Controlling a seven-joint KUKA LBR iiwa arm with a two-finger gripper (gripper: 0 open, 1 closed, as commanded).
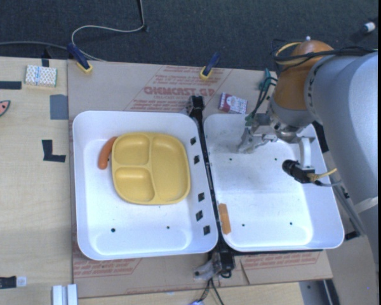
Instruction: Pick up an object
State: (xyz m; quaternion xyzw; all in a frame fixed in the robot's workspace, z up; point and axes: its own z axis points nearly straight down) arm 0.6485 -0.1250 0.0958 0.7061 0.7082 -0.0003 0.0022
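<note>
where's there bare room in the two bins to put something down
Left bin: a bare strip along the near wall, below the yellow divided plate; the plate and orange sausage crowd the rest. Right bin: open middle and near floor, between the gripper and the orange piece.

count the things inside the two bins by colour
yellow: 1, the plate in the left bin
orange: 2, a sausage beside the plate and a stick at the left wall of the right bin
total: 3
</note>
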